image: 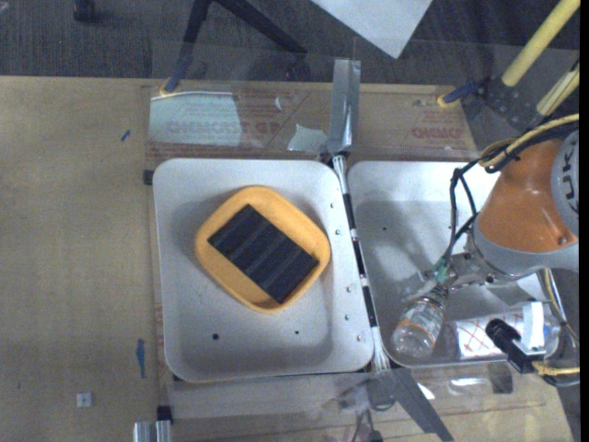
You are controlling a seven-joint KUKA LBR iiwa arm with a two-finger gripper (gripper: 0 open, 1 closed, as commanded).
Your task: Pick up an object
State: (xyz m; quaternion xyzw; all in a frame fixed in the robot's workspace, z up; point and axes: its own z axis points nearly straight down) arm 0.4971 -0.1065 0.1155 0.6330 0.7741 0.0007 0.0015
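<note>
Your gripper (442,279) is hanging at the neck of the clear bottle (419,328), which is lying by the right bin's (396,219) front-left corner. You cannot tell whether it is spread or pinching. The lift is not yet looking done.

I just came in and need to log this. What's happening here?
The arm reaches into the right bin, its gripper down at a clear bottle lying by the front edge; a grasp cannot be confirmed. A white card with red lines lies beside the bottle. An orange tray with a black ribbed panel sits in the left bin.
</note>
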